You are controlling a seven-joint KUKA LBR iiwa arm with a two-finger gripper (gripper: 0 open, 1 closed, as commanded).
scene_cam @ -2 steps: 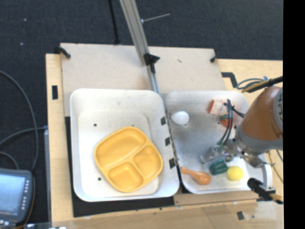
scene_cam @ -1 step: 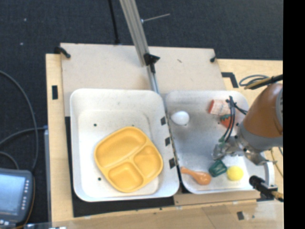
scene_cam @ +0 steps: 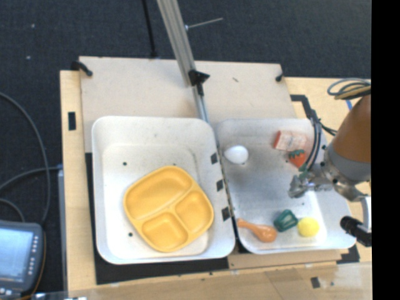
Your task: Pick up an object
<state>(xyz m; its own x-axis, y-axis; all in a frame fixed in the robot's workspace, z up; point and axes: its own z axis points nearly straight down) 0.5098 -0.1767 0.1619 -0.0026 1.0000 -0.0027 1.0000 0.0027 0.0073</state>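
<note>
While illegible, orange-white packet (scene_cam: 289, 141) (print blurred) beside fingers (scene_cam: 300, 186).

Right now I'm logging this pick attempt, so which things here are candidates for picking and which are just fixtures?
Candidates to pick:
white ball
red-and-white packet
green block
yellow ball
orange spoon-like piece
yellow divided tray

Just fixtures:
left bin
right bin
metal post
gripper, hovering in the right bin
</note>
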